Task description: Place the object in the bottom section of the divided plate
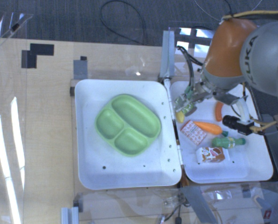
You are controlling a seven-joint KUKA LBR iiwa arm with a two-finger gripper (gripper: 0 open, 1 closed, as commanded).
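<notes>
A green divided plate [128,124] lies in the middle of the left bin [89,171], with one long section at the back and two smaller ones toward the front. Nothing lies in its sections. My gripper [187,100] hangs over the left side of the right bin [260,171], close to the wall between the bins. Right under it sits a small greenish object [188,108], but whether the gripper touches it is unclear. The orange-banded wrist [230,45] hides the bin's back part.
The right bin also holds a yellow item [180,117], a red-and-white packet [193,132], a carrot [208,127], a small orange-red piece [218,111], a green bottle [228,142] and a brown carton [210,155]. A raised wall [175,139] separates the bins.
</notes>
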